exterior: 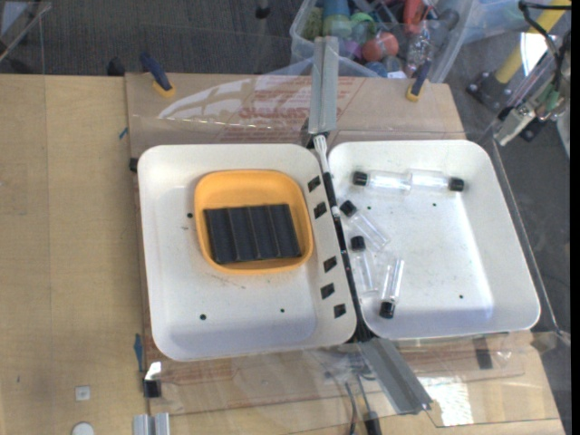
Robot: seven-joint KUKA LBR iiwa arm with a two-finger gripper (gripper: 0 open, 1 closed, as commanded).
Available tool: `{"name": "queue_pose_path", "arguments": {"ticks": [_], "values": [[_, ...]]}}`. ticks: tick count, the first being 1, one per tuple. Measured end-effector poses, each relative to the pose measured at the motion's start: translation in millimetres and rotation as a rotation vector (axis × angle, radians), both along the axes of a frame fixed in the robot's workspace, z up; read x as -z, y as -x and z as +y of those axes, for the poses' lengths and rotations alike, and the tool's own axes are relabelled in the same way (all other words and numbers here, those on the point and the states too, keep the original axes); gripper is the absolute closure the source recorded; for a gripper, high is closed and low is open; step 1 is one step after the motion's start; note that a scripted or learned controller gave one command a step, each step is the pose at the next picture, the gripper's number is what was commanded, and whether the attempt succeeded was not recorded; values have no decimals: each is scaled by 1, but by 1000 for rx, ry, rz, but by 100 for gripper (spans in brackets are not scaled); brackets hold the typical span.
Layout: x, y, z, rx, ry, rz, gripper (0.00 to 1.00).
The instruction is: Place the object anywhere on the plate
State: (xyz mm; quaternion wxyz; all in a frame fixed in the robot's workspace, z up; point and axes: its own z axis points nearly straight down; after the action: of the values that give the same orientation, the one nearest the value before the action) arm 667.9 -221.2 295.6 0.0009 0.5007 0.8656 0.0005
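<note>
An orange plate [210, 188] with rounded corners lies in the left white bin [172, 306]. A black ribbed rectangular block [252, 233] rests flat on the plate, covering most of its floor. In the right white bin [471, 243] lie several clear plastic tubes with black caps: one long tube [408, 182] near the back, and a cluster of shorter tubes [373, 261] near the bin's left wall.
A metal divider bar [323, 89] stands behind the seam between the bins. A clear tub of colourful toys [381, 16] sits at the back. Cardboard [227, 102] lies under the bins. Black tabs [328, 263] line the seam.
</note>
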Motion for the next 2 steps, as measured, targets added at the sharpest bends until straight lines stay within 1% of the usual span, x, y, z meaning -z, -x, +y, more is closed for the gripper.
{"name": "queue_pose_path", "arguments": {"ticks": [1, 2], "values": [[-51, -1, 0, -214, 3, -6, 100], [70, 4, 0, -358, 0, -1, 100]]}}
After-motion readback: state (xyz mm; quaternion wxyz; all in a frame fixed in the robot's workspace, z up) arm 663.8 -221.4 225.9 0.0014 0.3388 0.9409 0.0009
